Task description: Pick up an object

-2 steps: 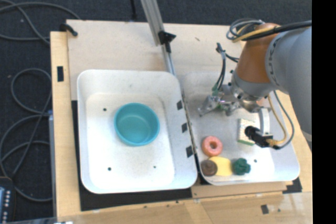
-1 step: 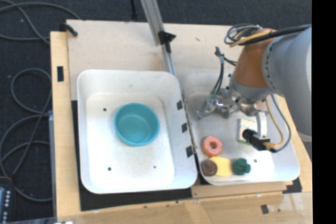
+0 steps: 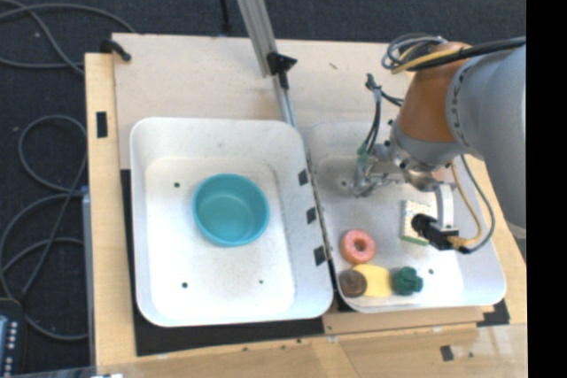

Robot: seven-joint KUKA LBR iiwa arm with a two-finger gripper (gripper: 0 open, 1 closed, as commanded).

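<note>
My gripper (image 3: 361,180) hangs low over the upper left part of the right bin (image 3: 478,283), under the grey arm with its orange band. Nothing shows in it. Near that bin's front edge lie a pink ring-shaped donut (image 3: 358,246), a brown round piece (image 3: 353,282), a yellow block (image 3: 377,281) and a dark green lump (image 3: 407,281). These four sit close together, below the gripper and apart from it. A teal bowl (image 3: 230,208) stands upright in the middle of the left bin (image 3: 155,146).
A slanted metal pole (image 3: 257,13) rises from the bench behind the bins, near the gap between them. Loose cables lie on the dark floor to the left. The bench edge runs just in front of both bins.
</note>
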